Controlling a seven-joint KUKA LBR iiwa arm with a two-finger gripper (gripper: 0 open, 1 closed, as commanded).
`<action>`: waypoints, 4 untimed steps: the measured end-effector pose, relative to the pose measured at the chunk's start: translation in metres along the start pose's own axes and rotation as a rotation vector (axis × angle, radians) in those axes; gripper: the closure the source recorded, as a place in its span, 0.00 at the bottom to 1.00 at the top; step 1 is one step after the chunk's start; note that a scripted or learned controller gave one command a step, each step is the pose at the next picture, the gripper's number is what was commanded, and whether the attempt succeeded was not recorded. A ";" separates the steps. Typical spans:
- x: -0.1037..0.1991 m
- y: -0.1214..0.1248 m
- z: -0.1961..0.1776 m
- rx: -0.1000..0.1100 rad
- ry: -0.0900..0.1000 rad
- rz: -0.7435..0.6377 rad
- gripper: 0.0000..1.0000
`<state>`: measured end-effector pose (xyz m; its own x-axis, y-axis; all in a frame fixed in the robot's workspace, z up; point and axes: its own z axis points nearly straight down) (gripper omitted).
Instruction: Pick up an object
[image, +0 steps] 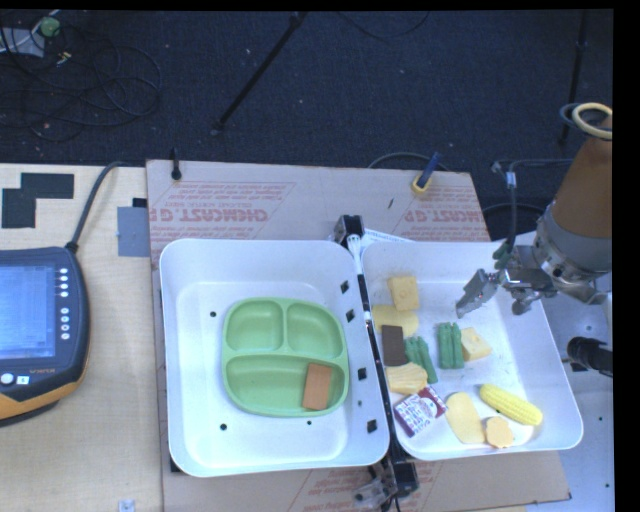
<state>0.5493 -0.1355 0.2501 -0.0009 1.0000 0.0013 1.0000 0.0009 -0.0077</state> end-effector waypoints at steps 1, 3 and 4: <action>0.018 -0.011 0.163 0.000 0.002 0.000 0.00; 0.049 0.096 0.163 -0.007 -0.007 0.002 0.00; 0.033 0.033 0.162 -0.007 0.000 0.003 0.00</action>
